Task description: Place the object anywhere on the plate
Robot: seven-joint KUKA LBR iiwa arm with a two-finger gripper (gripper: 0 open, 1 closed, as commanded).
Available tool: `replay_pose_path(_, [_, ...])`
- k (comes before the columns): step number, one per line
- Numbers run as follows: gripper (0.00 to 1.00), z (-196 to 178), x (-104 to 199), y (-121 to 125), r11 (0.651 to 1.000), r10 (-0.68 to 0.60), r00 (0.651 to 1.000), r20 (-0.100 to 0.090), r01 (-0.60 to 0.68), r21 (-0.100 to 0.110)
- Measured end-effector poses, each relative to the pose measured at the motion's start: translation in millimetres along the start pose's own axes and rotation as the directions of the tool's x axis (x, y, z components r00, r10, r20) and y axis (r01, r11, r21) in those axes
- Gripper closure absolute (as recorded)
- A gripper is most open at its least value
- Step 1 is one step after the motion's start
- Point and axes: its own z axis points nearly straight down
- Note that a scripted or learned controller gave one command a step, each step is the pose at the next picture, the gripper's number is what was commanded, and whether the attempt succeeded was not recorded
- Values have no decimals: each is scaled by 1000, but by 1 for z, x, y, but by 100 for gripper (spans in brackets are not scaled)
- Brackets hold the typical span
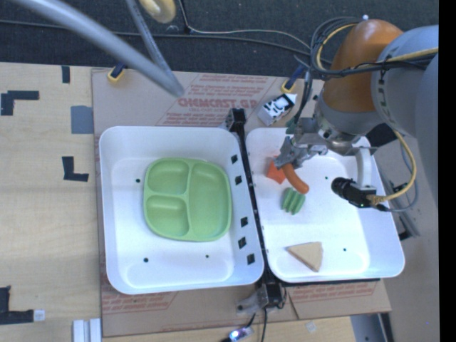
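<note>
Plate [188, 198], green with three compartments, flat in the left bin [117, 162], nothing on it. Across the divider from the plate, in the right bin [370, 251]: orange carrot-looking piece [286, 176] at the far end, gripper [291, 157] down right on top of it. Looks like touching or just about, but can't tell if the fingers are spread or pinched, too blurry and tucked under the wrist. Just nearer than the carrot, green ribbed veggie thing [292, 200]. Further toward the near edge, tan wedge [306, 255], bread or cheese maybe, well apart from the plate.
</note>
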Motion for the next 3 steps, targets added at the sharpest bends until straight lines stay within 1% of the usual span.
replay_pose_path(1, [100,6,62,5,1000,-1,1000,0,1,0])
replay_pose_path(2, [100,13,117,2,1000,-1,1000,0,1,1])
replay_pose_path(3, [100,-5,169,-4,1000,-1,1000,0,1,-2])
